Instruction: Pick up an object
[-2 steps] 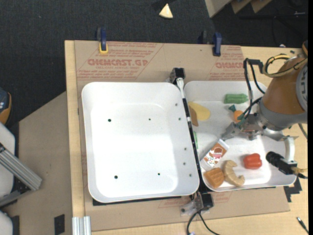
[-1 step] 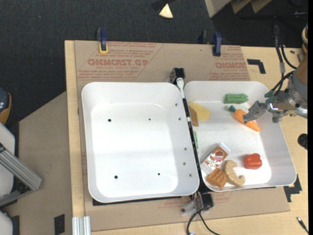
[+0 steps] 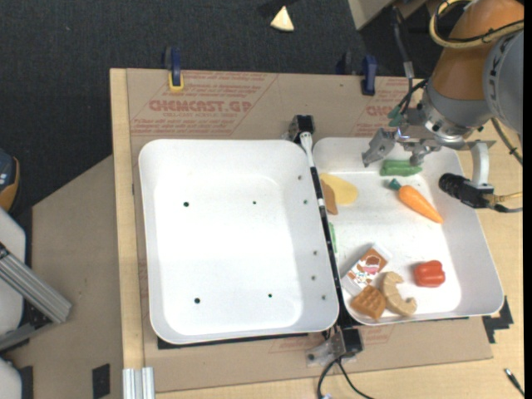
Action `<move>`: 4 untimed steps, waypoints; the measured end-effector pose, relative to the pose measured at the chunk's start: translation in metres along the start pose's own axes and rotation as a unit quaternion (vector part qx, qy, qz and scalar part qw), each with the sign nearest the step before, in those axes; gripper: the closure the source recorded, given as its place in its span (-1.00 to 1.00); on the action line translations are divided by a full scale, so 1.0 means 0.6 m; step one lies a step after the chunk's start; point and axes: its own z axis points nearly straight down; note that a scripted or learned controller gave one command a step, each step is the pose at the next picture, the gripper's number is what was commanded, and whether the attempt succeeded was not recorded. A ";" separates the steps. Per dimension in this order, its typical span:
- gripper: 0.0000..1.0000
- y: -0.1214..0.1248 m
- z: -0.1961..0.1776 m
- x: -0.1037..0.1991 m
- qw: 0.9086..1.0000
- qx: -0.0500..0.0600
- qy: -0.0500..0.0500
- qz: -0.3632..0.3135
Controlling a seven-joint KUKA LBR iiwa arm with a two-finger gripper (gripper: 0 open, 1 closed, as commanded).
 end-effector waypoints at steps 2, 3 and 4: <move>1.00 -0.053 0.079 -0.084 1.000 0.003 0.000 0.004; 1.00 0.004 -0.148 0.003 1.000 -0.006 0.000 0.000; 1.00 0.008 -0.342 0.168 1.000 -0.005 0.001 -0.002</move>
